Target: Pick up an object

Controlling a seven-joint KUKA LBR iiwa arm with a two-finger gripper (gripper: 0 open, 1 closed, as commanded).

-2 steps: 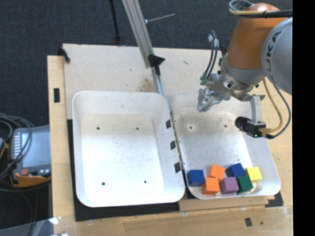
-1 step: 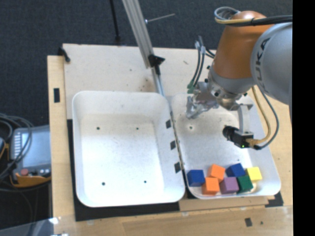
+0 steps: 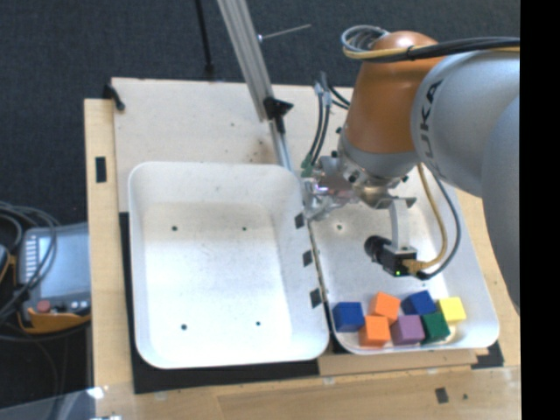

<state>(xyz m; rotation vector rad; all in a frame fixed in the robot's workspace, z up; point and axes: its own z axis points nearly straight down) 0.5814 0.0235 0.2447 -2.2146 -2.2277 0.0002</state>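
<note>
Blocks (image 3: 401, 317) in the right bin (image 3: 468, 274), packed into its near corner, well apart from the claw (image 3: 325, 192). Seven cubes, so no long axis to tell. Edges turned at slightly different angles, roughly along the bin's near wall.

Two loose rows, each block touching or just beside a neighbour:
- **Rear:** rear orange block (image 3: 386, 304), rear blue block (image 3: 421, 302), yellow block (image 3: 451, 309).
- **Front:** front blue block (image 3: 348, 315), front orange block (image 3: 376, 329), purple block (image 3: 408, 329), green block (image 3: 435, 325).

Claw over the seam between the two bins, toward their far end, below the orange band (image 3: 385, 94) of the arm (image 3: 468, 112). Released or clenched: cannot tell, hidden under the wrist.

On the grey arm shell, the letters "UKA" readable.

Arm overhanging the far half of the right bin. Left bin (image 3: 140, 182) beside it, with a speckled floor and a few dark dots. Metal rail (image 3: 245, 51) slanting down from the top to the bins' far edge, just behind the claw. Black marks along the shared rim. Off the left edge of the table (image 3: 101, 234), a grey-screened box (image 3: 52, 265) among cables (image 3: 13, 221).
</note>
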